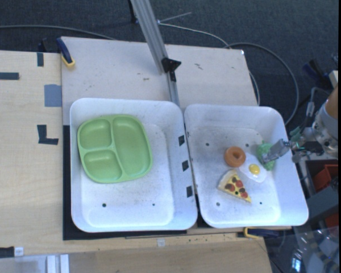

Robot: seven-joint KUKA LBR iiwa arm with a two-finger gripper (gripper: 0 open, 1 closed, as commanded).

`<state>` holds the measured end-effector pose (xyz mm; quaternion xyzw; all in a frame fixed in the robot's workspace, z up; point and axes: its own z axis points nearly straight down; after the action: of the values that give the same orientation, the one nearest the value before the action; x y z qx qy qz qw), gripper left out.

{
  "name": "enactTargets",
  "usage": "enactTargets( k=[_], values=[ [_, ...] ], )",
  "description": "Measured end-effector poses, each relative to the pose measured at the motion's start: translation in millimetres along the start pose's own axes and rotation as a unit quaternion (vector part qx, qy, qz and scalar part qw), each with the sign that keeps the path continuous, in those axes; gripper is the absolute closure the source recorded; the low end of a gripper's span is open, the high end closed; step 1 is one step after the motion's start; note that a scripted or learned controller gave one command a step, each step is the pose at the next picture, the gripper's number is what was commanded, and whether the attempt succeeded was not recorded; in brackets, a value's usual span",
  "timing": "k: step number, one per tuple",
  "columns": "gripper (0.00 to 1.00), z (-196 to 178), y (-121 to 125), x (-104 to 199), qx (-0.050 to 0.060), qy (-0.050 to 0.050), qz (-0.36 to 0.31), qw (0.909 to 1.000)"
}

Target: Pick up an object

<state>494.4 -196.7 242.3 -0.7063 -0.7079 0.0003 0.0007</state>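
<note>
Your tool (274, 151) sits at the right bin's (284, 209) right edge beside the green toy (265, 150), grip unclear, nothing lifted yet.

Right bin (216, 118): obstacles crowd its 3 o'clock side, namely a doughnut (235, 156), a fried egg (255, 170) just beside it at 4 o'clock, a pizza slice (235, 185) at 6 o'clock of the doughnut, and a green item (266, 151) at the 3 o'clock wall, with the gripper (277, 151) over it. Bare floor from 7 through 12 o'clock. Left bin (125, 209): green divided plate (113, 148) fills the 10 o'clock part; open floor at 3 to 6 o'clock. A slanted metal post (150, 27) stands beyond the bins at 12 o'clock.
</note>
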Motion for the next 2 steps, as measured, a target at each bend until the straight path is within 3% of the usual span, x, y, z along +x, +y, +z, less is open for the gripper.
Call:
enactTargets(
  k=[1,2],
  values=[
    [0.00,-0.1,0.0,-0.1,0.000,0.000,0.000,1.0000],
    [0.00,64.2,-3.5,1.6,0.003,0.001,0.001,1.0000]
  ],
)
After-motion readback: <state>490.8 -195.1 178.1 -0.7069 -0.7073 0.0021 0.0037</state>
